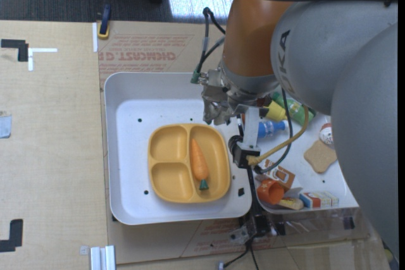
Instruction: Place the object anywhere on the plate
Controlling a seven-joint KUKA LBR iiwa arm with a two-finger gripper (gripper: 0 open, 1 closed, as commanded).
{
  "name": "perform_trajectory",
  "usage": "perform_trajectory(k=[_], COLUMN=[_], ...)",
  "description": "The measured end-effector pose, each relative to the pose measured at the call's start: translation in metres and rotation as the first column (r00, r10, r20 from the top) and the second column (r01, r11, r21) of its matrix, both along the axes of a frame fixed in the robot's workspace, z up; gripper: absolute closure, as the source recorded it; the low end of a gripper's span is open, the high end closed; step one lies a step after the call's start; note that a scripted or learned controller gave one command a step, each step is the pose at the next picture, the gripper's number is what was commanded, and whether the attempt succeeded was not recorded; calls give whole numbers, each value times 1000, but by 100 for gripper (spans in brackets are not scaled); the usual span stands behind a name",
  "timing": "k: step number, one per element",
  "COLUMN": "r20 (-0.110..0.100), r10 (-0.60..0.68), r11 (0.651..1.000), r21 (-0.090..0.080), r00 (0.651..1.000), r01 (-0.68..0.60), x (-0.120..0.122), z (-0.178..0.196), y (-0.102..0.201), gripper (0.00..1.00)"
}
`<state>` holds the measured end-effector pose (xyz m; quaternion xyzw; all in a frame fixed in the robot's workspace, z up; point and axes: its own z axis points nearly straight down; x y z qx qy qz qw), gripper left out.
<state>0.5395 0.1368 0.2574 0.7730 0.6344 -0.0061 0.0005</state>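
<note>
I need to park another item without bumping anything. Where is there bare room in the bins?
The left bin has bare floor left of the plate and above it, short of the gripper. The plate's two left sections are bare; the carrot fills the right one. The right bin is crowded with items.

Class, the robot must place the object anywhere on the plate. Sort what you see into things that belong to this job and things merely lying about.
Belongs to the job:
carrot
yellow divided plate
gripper

Merely lying about:
blue bottle
slice of toast
orange cup
small carton
</note>
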Motion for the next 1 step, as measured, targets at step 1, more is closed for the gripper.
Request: perform_trajectory(k=[1], r20=[0], r10=[0], r11=[1000], r21=[0], r00=[1000], r01=[0], x=[0], z=[0], y=[0], gripper=[0])
